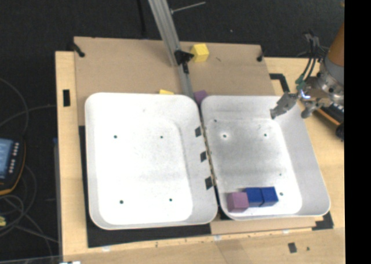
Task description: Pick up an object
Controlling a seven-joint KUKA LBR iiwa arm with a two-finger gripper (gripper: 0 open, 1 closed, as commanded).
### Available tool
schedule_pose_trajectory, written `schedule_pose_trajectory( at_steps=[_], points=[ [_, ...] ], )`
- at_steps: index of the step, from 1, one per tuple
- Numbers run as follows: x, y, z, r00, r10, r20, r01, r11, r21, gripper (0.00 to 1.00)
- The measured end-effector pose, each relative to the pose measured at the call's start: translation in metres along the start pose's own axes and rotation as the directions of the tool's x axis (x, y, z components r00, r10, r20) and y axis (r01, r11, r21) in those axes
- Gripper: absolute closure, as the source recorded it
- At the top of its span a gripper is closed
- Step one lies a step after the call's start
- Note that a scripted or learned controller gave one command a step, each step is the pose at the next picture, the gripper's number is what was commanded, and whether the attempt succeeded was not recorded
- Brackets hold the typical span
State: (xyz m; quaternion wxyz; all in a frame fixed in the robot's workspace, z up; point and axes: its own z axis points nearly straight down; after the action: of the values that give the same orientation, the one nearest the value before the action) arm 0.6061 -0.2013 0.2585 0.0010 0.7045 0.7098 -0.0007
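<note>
A purple block (237, 201) and a blue block (260, 195) lie side by side, touching, at the near edge of the right bin (301, 158). My gripper (293, 106) hangs at that bin's far right corner, far from the blocks. Its two fingers (282, 107) are spread apart with nothing between them. The arm's wrist sits at the right edge of the view.
The left bin (98, 141) lies beside the right one. A yellow block (200, 53) rests on the bench behind the bins, next to a slanted metal post (165, 19). Small yellow (166, 91) and purple (200, 96) pieces peek out behind the bins' far rims.
</note>
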Motion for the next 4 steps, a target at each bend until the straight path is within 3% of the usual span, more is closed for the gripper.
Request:
schedule_pose_trajectory(
  at_steps=[3, 4],
  points=[
    [0.000, 0.000, 0.000, 1.000, -0.001, 0.000, 0.001, 1.000, 0.000, 0.00],
    [0.006, 0.036, -0.026, 1.000, 0.003, 0.000, -0.003, 1.000, -0.006, 0.00]
  ],
)
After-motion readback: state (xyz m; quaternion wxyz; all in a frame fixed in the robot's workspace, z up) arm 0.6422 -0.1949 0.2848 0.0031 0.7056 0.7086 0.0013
